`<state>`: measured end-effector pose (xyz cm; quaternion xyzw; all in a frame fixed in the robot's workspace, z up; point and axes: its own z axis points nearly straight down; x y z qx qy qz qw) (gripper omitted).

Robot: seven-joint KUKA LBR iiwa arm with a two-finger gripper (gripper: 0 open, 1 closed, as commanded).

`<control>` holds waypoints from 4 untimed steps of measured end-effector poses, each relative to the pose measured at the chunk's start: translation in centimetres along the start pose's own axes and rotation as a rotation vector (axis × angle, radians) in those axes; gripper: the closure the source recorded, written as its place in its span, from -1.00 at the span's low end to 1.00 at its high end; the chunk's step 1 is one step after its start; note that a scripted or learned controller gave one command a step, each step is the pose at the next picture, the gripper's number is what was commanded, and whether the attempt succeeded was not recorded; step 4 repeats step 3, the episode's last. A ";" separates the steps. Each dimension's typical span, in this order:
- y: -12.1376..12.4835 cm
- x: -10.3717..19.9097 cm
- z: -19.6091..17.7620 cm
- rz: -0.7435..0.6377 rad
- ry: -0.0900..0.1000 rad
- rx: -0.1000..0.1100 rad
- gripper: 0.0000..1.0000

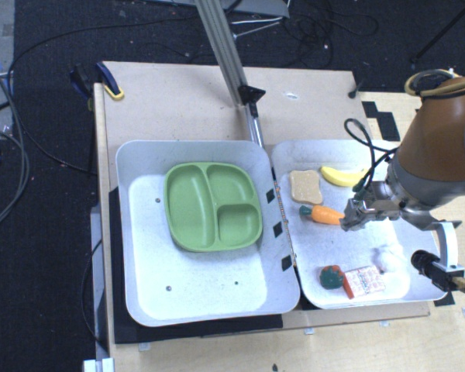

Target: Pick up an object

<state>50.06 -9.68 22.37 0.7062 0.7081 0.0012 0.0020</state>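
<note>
The right bin (314,248) holds several small items. An orange carrot (322,214) lies near its middle, with a tan slice of bread (304,186) just behind it and a yellow banana (339,177) further back. My gripper (353,216) hangs low over the bin at the carrot's right end, touching or nearly touching it. The grey wrist and the orange band rise to the right of it. At the front of the bin lie a red and green toy (332,277), a red and white carton (364,282) and a small white lump (387,257).
The left bin (139,239) bears a green divided plate (214,206) in its back half. A grey metal pole (226,45) slants down from the top to the seam between the bins. Black cables loop beside the wrist.
</note>
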 end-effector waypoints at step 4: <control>6.3 16.0 0.1 -0.005 0.003 0.002 1.00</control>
